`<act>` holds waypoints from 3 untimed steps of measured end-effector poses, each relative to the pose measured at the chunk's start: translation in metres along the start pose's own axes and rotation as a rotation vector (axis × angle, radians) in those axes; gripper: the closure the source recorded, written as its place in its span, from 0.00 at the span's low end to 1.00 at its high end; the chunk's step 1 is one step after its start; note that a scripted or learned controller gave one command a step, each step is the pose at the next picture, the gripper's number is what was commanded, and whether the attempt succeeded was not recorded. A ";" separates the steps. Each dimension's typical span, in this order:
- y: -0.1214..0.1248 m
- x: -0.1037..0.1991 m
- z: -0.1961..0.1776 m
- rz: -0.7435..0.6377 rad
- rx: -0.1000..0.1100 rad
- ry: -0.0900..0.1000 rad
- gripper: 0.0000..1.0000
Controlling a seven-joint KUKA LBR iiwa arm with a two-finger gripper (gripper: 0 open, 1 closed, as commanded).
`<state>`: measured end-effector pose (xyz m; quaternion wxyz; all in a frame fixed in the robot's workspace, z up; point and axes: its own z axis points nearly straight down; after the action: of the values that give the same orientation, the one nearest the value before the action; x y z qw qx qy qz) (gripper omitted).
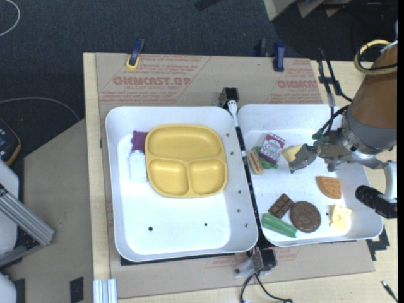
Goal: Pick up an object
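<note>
Two shallow white bins sit side by side on the bench. The left bin (126, 188) carries a yellow divided tray (186, 160) in its far half, with a purple item (139, 139) and a small white object (137, 167) tucked against the tray's left side, close to the bin's left wall.

The right bin (265, 115) holds the loose pieces. Near its left wall lies a hot-dog toy (255, 161), with a small red-and-white packet (273, 148) just beside it and a pale yellow piece (291, 153) next to that. Toward the near edge rest a green strip (278, 225), a brown chocolate bar (279, 205) and a round brown cookie (305, 216), all close together. A pale yellow block (340, 218) sits at the near right corner, and an orange wedge (329, 186) lies a little farther in.

The arm reaches in over the bin's right side. The gripper (303, 158) hangs near the middle of the right bin, just beside the pale yellow piece; its dark fingers look drawn close, perhaps with nothing between them, though the slant makes that hard to judge.
</note>
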<state>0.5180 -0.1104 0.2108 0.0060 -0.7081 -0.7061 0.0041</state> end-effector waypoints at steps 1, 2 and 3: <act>0.003 0.000 -0.006 -0.003 -0.013 -0.002 0.00; -0.002 0.006 0.055 -0.002 -0.006 0.000 0.00; 0.004 0.011 0.116 -0.003 -0.006 0.000 0.00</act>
<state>0.5205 -0.0994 0.0947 0.0040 -0.7071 -0.7071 0.0020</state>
